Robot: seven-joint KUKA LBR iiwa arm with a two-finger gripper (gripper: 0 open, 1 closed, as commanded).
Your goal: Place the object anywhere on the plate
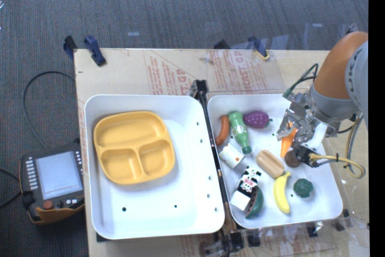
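Note:
The yellow three-compartment plate (133, 146) lies in the left white bin (150, 222), toward its far left. My gripper (294, 136) is down in the right bin (328, 204), at its right-centre. An orange carrot-like toy (287, 141) sits right at the gripper's tip, partly hidden by it. A brown round piece (293, 159) lies just in front of the gripper. The view does not let me judge whether the carrot is gripped.
The right bin also holds a sausage (223, 128), a green bottle (239, 130), purple grapes (257, 119), a bread roll (269, 164), a banana (281, 192), broccoli (303, 188), a cow-patterned carton (247, 186) and a small white box (231, 156). A cable (337, 159) loops off the wrist.

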